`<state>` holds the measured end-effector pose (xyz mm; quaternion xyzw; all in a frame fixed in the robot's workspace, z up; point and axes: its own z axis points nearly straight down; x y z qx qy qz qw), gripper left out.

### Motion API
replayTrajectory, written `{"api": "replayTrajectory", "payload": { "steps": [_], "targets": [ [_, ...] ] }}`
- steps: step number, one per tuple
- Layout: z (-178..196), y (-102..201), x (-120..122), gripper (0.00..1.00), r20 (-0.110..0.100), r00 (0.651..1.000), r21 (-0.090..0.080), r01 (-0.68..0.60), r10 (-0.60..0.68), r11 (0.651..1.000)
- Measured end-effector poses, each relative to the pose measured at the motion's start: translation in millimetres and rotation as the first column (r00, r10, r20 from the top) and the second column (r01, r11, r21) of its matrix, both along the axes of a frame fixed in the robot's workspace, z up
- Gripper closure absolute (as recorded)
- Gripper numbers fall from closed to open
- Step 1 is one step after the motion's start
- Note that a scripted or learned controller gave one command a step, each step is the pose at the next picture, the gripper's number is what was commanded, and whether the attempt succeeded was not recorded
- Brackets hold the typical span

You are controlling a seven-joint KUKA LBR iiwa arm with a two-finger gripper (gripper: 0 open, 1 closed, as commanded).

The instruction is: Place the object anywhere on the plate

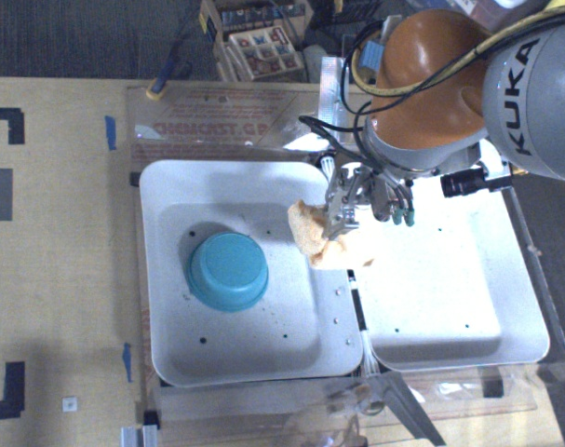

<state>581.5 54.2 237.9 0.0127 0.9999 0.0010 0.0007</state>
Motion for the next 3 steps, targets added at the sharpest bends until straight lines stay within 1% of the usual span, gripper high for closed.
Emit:
{"api": "replayTrajectory", "payload": {
  "steps": [1,2,3],
  "targets": [
    [-2,45,-15,1.0,0.0,1.0,0.0,-0.028,0.028,1.0],
    [-9,86,-45,1.0,-0.001,1.0,0.0,-0.03,0.03,1.0],
    [-9,85,-44,0.0,0.0,1.0,0.0,-0.029,0.029,1.0]
  ]
}}
